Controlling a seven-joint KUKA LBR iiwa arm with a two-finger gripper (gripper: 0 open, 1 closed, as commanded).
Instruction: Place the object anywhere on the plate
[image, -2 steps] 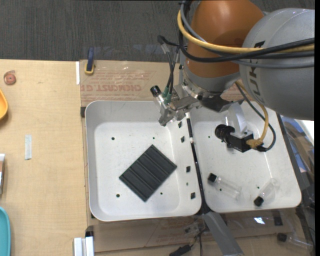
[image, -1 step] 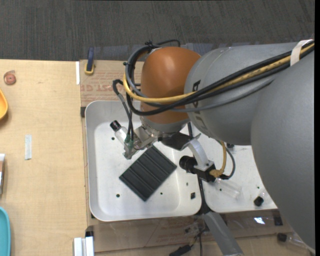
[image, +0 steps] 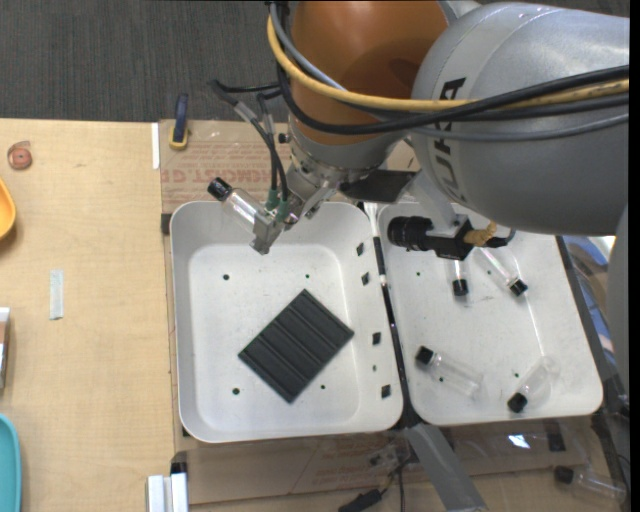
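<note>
- The hand (image: 262, 238) is hanging over the left bin's (image: 200, 400) upper edge, pinching a clear vial (image: 238, 203).
- The dark plate (image: 297, 345) is lying mid-bin, below it.

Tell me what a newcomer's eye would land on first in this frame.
The big grey arm with its orange band fills the top right. Its pincer hangs over the far edge of the left white bin, with a clear plastic vial with a black cap clamped between its fingers. Below it a dark ribbed rectangular plate lies flat in that bin, while more clear black-capped vials are scattered in the right white bin.
</note>
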